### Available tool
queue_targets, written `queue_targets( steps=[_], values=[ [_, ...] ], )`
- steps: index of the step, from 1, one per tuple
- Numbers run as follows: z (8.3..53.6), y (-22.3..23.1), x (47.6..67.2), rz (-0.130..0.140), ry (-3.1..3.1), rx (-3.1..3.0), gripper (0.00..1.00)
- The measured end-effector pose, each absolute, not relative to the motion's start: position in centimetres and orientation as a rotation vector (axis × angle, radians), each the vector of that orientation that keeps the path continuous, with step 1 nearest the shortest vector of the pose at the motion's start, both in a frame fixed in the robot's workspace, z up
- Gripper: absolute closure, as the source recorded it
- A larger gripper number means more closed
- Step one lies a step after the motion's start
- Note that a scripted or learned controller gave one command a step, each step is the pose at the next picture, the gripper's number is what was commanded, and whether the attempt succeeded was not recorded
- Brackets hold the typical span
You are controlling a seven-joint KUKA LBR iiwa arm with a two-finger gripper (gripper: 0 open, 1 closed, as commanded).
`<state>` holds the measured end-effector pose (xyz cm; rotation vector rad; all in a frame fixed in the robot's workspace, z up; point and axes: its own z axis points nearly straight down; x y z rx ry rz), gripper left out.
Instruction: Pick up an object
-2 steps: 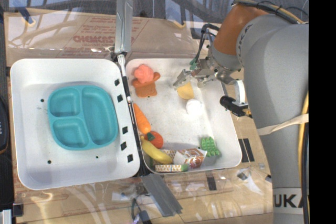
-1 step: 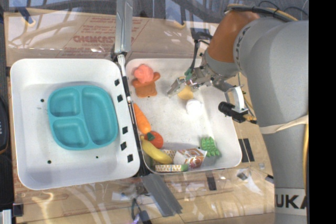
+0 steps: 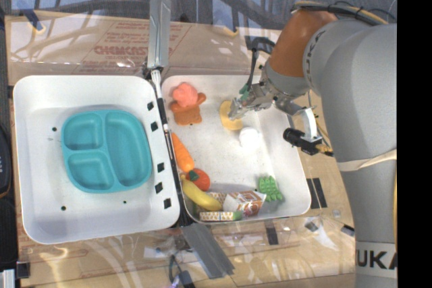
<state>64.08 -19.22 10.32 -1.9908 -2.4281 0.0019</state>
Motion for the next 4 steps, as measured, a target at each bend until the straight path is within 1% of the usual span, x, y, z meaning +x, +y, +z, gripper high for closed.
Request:
queue_targets(
  steps=[1,2,3,4],
  values=[
    [10.3,-19.2,64.1,0.002,-2.429,-1.989,0.0],
    [9.3,-16.8,64.3,0.0,-2.492,-1.909,0.0],
    [10.4,-16.8,64.4,-0.001,-2.495,-1.906,1.0],
    [10.4,-16.8,64.4,0.0,-2.495,-1.906,0.0]
  ],
)
